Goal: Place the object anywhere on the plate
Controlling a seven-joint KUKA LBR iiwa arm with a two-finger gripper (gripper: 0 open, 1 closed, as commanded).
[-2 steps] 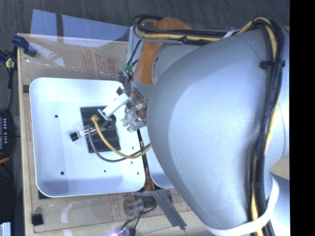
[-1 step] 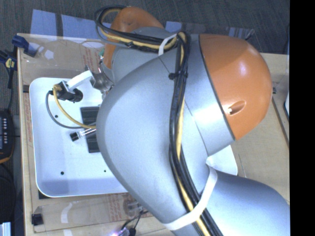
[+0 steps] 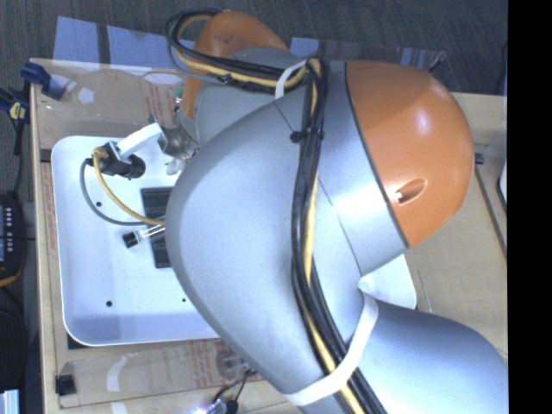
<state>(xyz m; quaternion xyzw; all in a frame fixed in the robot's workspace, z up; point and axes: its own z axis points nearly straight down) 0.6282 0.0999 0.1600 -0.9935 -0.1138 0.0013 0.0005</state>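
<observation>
My gripper (image 3: 158, 225) hangs low over the left white bin (image 3: 78, 300), near its middle. Its two dark fingers (image 3: 155, 201) stand apart, with white bin floor showing in the gap, so it is open. A small black and silver piece (image 3: 131, 238) sits just left of that gap; I cannot tell whether it is part of the gripper or a loose object. A yellow and black cable (image 3: 102, 198) loops from the wrist over the bin. The grey and orange arm (image 3: 345, 197) hides the bin's right side and nearly everything to the right.
The bin's left wall (image 3: 57, 231) and near wall (image 3: 121, 335) show, with bare white floor left of and in front of the gripper. Wooden bench (image 3: 95, 89) with tape scraps runs behind the bin. A black device (image 3: 9, 235) sits off the left edge.
</observation>
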